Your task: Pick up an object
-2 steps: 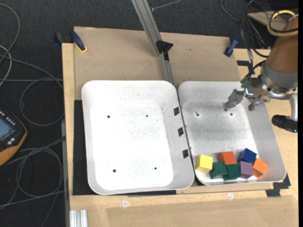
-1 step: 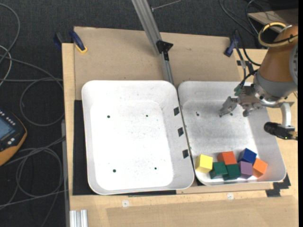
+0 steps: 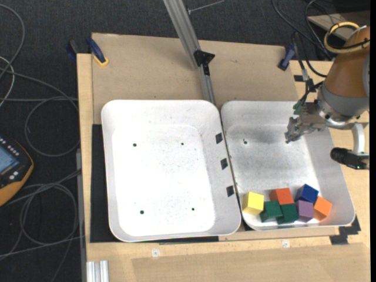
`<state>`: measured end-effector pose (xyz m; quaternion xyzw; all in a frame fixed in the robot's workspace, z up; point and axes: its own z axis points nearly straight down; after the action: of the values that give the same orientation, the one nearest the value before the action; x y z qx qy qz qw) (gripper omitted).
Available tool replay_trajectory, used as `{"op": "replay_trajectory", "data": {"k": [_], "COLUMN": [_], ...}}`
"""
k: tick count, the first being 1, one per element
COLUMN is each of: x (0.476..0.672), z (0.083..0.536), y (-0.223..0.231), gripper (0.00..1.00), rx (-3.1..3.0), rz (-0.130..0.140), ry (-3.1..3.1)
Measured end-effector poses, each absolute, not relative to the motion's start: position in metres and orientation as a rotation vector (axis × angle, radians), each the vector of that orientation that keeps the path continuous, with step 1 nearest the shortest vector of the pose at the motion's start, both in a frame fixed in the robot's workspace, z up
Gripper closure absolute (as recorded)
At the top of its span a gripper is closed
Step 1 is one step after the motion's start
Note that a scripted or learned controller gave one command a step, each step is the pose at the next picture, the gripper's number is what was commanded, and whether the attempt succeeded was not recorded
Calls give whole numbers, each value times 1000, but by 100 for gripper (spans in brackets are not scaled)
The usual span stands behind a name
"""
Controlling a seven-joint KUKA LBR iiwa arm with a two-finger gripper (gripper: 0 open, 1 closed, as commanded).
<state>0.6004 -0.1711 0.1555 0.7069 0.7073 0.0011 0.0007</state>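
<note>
Unlabelled wooden bench [image 3: 147,69], plain blocks [image 3: 286,204], gripper [image 3: 292,131] above.

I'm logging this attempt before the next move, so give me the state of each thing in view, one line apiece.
Gripper: above the right bin's far half, nothing seen between its fingers.
Right bin: holds all the blocks.
Blocks: clustered at the near edge of the right bin, touching one another, untouched by the gripper.
Yellow block: at the cluster's left end.
Left bin: flat on the bench, beside the right bin.
</note>
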Motion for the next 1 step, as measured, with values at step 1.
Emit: {"op": "replay_trajectory", "data": {"k": [1], "x": [607], "z": [207], "y": [-162], "gripper": [100], "rx": [2214], "rz": [6], "ry": [2221]}}
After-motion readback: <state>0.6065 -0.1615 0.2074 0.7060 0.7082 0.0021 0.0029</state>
